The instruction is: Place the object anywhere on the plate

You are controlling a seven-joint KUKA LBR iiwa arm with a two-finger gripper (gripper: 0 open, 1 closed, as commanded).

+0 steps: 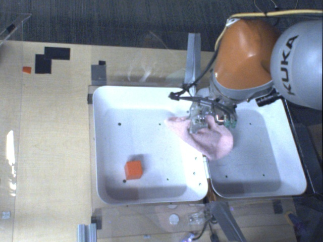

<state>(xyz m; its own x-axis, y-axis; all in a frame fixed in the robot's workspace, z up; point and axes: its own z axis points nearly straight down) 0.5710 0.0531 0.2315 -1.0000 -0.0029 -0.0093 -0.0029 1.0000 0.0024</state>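
Observation:
A small orange cube [133, 170] rests on the floor of the left bin [108, 135], near its front. A pale pink plate-like piece [212, 140] lies across the divider between the two bins, partly in each, and looks tilted. My gripper [201, 121] hangs from the orange-banded wrist directly over the pink piece's upper left part, touching or nearly touching it. The wrist hides the pink piece's far edge. The cube sits well apart from the gripper, to its lower left.
The right bin [267, 175] holds the right part of the pink piece. A grey upright post [193, 54] stands behind the bins. Black and orange markers [48, 59] lie on the wooden bench at the far left.

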